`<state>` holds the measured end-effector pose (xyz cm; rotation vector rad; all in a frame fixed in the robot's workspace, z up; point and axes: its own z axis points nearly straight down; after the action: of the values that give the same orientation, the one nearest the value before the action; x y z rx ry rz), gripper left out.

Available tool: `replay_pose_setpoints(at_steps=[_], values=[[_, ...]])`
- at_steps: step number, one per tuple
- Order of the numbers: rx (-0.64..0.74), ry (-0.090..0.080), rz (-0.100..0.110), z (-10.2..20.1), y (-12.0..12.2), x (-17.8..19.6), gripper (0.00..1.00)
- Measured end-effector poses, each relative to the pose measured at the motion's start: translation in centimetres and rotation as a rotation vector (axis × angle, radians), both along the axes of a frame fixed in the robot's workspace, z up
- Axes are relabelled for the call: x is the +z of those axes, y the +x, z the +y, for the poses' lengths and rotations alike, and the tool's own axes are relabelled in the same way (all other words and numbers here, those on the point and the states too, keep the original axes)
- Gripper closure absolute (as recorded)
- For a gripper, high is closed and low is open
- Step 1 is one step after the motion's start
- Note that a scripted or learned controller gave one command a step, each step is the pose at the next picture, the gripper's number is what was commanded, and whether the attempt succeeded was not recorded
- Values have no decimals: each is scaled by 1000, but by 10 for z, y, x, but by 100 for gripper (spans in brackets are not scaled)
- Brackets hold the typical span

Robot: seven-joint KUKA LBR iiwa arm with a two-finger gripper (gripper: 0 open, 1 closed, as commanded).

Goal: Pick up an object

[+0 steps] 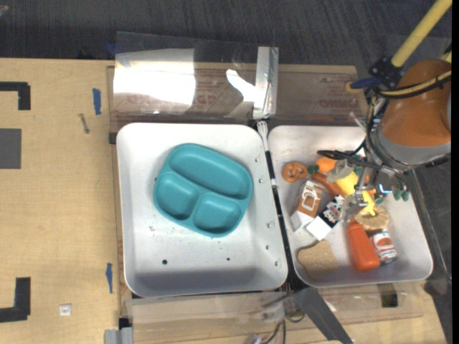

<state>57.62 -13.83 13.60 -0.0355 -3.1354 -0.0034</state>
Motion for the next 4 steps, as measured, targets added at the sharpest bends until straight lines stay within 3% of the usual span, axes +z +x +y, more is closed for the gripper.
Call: replay_pose_setpoints(at_steps=[1,2,3,4], values=[[-66,-4,-28,-14,23,-23,0],[-92,-1,-39,-33,37,-27,0],[-81,-5,-61,-40,21,-25,0],[-97,-11,-38,-37,40,-27,0]])
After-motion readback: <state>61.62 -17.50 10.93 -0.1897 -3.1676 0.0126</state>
